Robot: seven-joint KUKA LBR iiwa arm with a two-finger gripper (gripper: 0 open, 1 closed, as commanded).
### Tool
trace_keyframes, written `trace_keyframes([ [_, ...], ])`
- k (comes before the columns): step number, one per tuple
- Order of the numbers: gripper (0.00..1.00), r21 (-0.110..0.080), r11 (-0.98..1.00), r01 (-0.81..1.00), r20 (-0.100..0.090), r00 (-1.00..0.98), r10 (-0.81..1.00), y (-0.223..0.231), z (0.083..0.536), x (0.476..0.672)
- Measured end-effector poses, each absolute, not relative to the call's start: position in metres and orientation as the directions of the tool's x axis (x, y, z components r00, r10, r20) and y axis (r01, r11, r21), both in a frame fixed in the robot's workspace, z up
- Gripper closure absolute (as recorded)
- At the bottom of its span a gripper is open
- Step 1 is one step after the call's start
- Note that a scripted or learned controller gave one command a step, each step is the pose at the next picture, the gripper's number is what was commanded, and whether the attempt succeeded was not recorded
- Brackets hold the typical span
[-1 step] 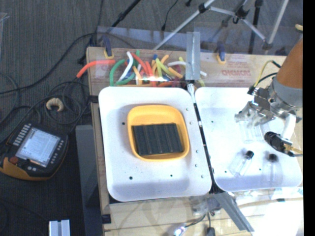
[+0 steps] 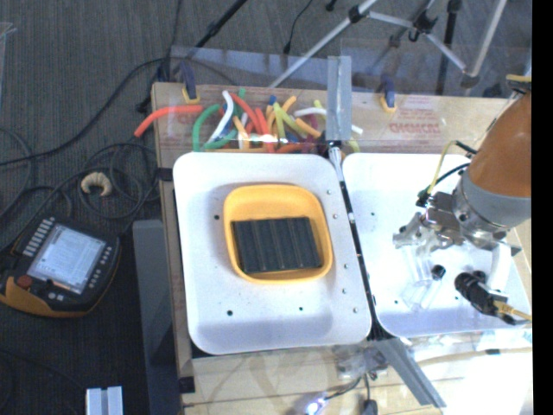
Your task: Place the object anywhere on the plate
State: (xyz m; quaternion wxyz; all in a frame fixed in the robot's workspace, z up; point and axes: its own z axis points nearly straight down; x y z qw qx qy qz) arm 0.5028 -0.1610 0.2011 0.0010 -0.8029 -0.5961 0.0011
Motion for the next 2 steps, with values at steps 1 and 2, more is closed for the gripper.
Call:
trace_keyframes([
  [1,1.0,-0.001,-0.002,1.0,0.001,0.002,1.0,-0.112,0.195,0.484],
  [2,1.0,-0.001,0.236,0.972,0.001,-0.236,0.972,-0.038,0.183,0.484],
])
